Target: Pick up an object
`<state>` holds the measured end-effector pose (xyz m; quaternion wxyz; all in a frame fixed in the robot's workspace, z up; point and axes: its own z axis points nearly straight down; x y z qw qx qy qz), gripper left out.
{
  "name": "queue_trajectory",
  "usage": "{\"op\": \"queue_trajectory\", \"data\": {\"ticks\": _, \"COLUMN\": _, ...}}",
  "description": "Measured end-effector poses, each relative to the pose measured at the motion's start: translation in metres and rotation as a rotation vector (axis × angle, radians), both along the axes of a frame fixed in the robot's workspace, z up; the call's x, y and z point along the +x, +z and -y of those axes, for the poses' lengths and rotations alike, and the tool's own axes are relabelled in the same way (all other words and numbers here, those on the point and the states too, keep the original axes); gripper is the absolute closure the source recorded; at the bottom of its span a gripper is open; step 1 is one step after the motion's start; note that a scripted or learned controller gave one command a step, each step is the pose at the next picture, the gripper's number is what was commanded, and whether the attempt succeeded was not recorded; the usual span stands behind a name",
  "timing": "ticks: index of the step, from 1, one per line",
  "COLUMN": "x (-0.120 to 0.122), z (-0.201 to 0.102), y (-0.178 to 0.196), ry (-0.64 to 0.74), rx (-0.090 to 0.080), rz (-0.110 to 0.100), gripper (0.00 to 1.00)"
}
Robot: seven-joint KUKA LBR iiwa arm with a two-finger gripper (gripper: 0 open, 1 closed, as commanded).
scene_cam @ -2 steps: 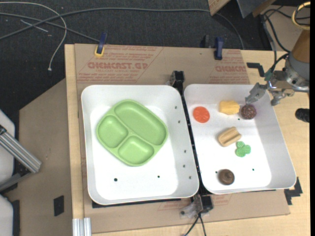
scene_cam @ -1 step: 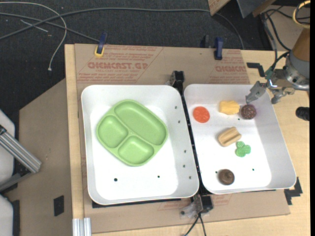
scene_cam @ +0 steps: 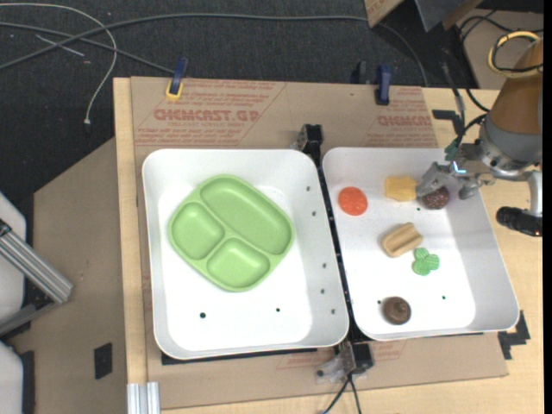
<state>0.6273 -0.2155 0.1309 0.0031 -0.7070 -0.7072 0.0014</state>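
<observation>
A: Pincer [scene_cam: 438,190] sits low in the right bin [scene_cam: 483,309], near its far right corner, right over a small dark reddish object [scene_cam: 436,198]. I cannot tell from this slant whether that piece is gripped or merely under the tool.

B: What could spoil the pick?

A: The dark piece looks small and rounded, so I'd guess it could squirt sideways if the contact is off-centre. The yellow block [scene_cam: 399,188] lies just beside it, toward the bin's far edge, and might get nudged or caught along with it.

B: And the rest of that bin?

A: 4 more things. An orange disc [scene_cam: 352,201] near the left wall, flat and smooth. A tan cylinder [scene_cam: 401,238] in the middle, lying on its side; it would probably roll. A green leafy toy [scene_cam: 424,262] just beside it, knobbly. A brown ring-shaped piece [scene_cam: 396,310] near the front edge.

B: The left bin [scene_cam: 172,171]?

A: It carries a green tray [scene_cam: 231,231] with 3 compartments, glossy plastic, turned at an angle. Both bins rest on a cardboard-covered tabletop [scene_cam: 259,110].
</observation>
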Motion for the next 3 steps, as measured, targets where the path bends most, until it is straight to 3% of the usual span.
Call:
{"op": "queue_trajectory", "data": {"ticks": 1, "x": 0.000, "z": -0.003, "y": -0.048, "ry": 0.002, "rx": 0.004, "rz": 0.001, "gripper": 0.00}}
{"op": "queue_trajectory", "data": {"ticks": 2, "x": 0.002, "z": -0.002, "y": -0.034, "ry": 0.003, "rx": -0.001, "rz": 0.007, "gripper": 1.00}}
{"op": "queue_trajectory", "data": {"ticks": 3, "x": 0.014, "z": 0.000, "y": 0.021, "ry": 0.001, "rx": -0.005, "rz": 0.014, "gripper": 1.00}}
